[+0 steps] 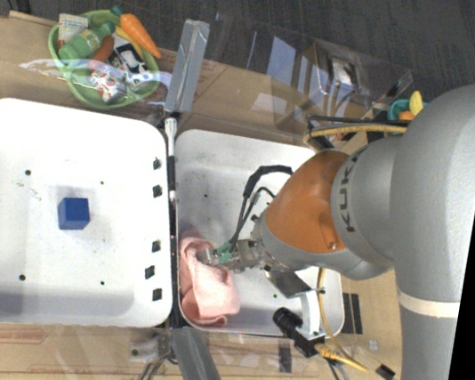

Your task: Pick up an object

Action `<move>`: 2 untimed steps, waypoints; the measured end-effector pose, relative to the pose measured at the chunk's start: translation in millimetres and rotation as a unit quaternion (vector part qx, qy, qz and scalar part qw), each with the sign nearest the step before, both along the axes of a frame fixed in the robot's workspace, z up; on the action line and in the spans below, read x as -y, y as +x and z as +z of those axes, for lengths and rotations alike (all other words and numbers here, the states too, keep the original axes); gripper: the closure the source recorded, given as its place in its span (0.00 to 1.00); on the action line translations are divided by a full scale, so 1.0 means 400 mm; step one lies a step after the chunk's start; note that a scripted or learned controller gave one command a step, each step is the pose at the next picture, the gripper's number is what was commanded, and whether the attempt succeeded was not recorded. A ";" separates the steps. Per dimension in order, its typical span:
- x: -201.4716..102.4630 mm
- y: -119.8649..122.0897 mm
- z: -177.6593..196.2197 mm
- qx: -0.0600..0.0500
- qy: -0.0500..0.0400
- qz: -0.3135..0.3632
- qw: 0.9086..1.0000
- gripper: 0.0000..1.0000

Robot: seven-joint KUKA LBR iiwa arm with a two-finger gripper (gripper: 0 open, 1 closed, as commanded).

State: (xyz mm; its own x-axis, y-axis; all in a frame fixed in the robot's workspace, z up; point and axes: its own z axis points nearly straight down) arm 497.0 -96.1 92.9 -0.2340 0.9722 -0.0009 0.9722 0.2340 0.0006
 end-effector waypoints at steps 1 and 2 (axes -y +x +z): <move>0.000 0.000 0.000 0.000 0.000 0.000 1.000 0.00; 0.000 0.000 0.000 0.000 0.000 0.000 1.000 0.00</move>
